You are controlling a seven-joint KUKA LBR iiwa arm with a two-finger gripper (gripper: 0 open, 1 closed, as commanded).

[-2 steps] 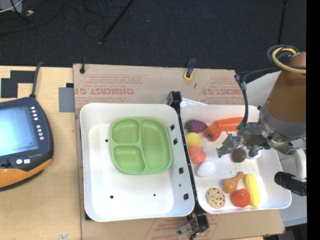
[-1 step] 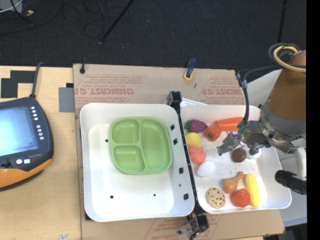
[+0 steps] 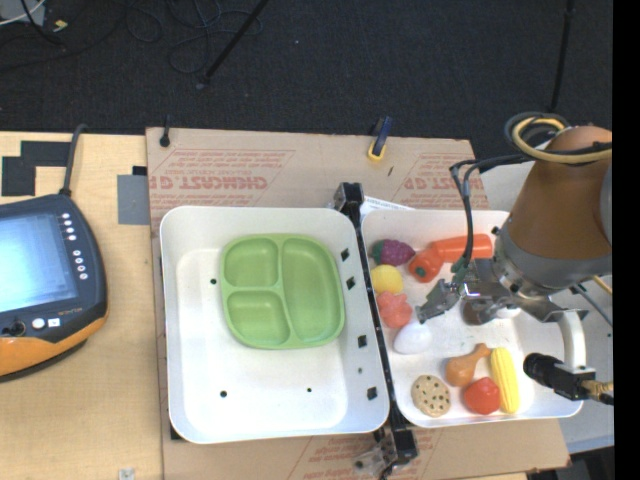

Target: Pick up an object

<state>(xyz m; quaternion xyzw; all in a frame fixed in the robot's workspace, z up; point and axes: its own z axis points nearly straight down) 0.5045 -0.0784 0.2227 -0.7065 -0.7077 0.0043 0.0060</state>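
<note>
Here the gripper point(image 3: 437, 303) hangs low over the right bin point(image 3: 420, 420), its dark fingers just above the gap between a pink fruit point(image 3: 394, 310) and a white egg point(image 3: 411, 340). Whether it is spread or closed I cannot tell, and nothing visible sits in it.

The toys that could be picked all lie in this bin: grapes point(image 3: 395, 252), a lemon point(image 3: 388, 279), a carrot point(image 3: 452, 252), a chicken leg point(image 3: 468, 364), a cookie point(image 3: 432, 395), a tomato point(image 3: 482, 396) and a corn cob point(image 3: 505, 379). The left bin point(image 3: 190, 408) holds a green divided plate point(image 3: 282, 292).

The risk, as I judge it, is crowding. The egg, pink fruit and lemon sit touching or nearly so beside the divider, so a descent could land on top of one, or pinch two at once. Round, smooth pieces like the egg would likely squirt sideways out of a closing grip.
</note>
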